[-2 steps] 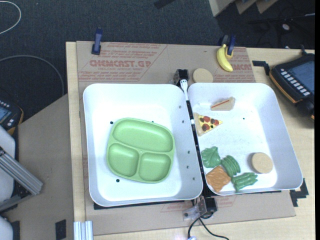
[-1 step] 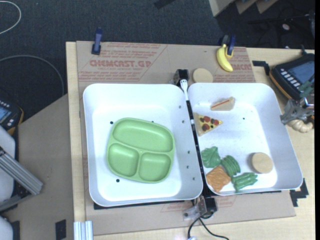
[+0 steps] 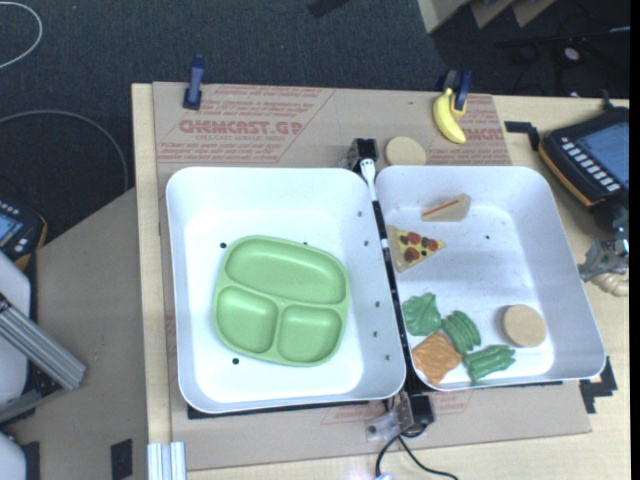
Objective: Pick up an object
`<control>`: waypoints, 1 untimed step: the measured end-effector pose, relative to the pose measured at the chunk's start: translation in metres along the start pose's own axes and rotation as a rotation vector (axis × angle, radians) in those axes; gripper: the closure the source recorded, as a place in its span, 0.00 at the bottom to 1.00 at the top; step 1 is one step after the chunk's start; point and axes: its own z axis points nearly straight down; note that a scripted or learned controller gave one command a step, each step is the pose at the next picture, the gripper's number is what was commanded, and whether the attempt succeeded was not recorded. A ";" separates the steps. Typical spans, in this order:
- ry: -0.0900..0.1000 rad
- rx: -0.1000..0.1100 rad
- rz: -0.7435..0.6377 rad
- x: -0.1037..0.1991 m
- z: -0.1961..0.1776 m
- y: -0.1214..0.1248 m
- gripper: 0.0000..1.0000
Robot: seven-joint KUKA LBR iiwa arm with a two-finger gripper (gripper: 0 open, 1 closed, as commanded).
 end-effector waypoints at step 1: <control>-0.005 -0.024 -0.011 0.019 -0.115 0.013 1.00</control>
